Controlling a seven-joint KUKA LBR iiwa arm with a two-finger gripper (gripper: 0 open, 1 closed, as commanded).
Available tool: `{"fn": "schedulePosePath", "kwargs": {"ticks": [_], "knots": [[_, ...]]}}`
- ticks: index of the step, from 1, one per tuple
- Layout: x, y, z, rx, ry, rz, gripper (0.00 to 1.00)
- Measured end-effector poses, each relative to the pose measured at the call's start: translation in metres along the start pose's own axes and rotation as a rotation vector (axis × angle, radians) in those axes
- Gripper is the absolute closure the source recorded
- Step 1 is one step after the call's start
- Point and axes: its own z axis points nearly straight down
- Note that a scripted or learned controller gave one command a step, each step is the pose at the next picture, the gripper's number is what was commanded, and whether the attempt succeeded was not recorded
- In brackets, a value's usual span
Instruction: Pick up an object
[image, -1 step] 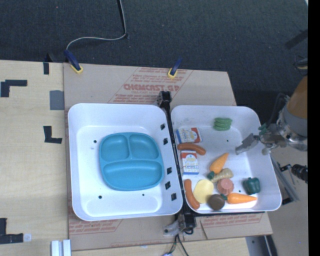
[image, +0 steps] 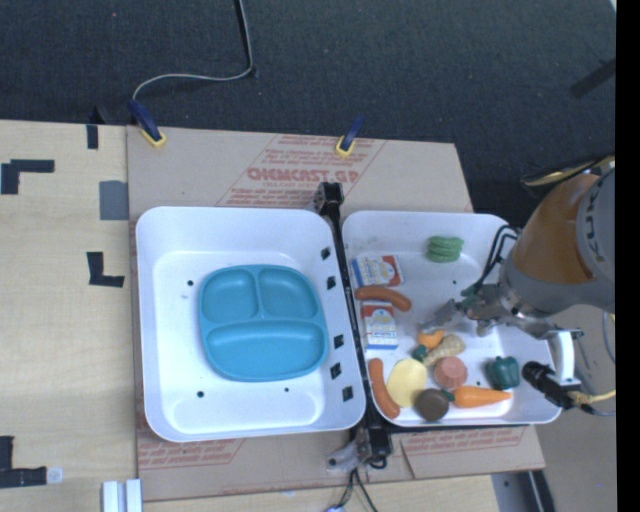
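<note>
- The pincer (image: 440, 322) reaches into the right bin (image: 478, 222) from the right, low over the toy food; whether it is apart or together I cannot tell.
- Just below it lie a small orange piece (image: 431, 339), a beige lump (image: 447, 348) and a yellow disc (image: 407, 381).
- A blue divided plate (image: 263, 322) sits in the left bin (image: 160, 300).

We see two smooth white plastic bins (image: 160, 300), slightly glossy, on matt brown cardboard (image: 400, 170) printed in red. The blue divided plate (image: 264, 322) looks like smooth matt plastic, and the toy foods, such as the carrot (image: 482, 397), have a plastic sheen
</note>
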Motion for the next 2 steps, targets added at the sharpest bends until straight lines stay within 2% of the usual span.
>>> {"fn": "schedulePosePath", "kwargs": {"ticks": [1, 2], "knots": [[0.062, -0.032, 0.015, 0.007, -0.002, 0.001, 0.0], [0.025, -0.043, 0.015, 0.007, -0.003, 0.002, 0.0]]}}
